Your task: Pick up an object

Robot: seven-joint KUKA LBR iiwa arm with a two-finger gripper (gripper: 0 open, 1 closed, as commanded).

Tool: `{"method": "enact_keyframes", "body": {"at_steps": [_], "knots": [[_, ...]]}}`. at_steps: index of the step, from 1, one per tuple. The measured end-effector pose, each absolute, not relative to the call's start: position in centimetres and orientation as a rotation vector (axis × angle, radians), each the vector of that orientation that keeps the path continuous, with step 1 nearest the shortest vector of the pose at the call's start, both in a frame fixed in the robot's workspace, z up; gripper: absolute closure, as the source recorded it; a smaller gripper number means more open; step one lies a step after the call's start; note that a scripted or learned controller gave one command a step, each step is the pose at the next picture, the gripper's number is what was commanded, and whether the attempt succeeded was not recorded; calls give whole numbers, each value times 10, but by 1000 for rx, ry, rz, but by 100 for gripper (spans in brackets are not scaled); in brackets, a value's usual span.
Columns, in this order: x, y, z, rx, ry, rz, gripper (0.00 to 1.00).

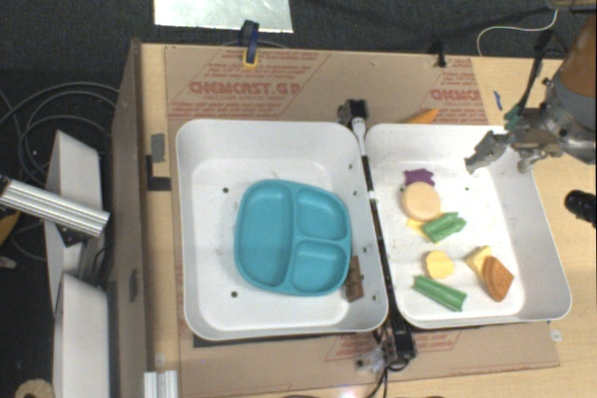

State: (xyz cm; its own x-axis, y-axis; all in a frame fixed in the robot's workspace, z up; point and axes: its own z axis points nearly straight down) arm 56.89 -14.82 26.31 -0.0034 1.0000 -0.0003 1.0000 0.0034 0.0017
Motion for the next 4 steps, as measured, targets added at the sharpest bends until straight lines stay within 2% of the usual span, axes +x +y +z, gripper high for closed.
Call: {"method": "enact_keyframes", "body": {"at_steps": [1,2,3,4], "knots": [[562,-111,159,2217,2234,-3,0],[528,-130,80,2225,2223,-4,0],[494,-123,84,2223,2224,-1,0],[551,-189,85,2216,2216,4,0]]}}
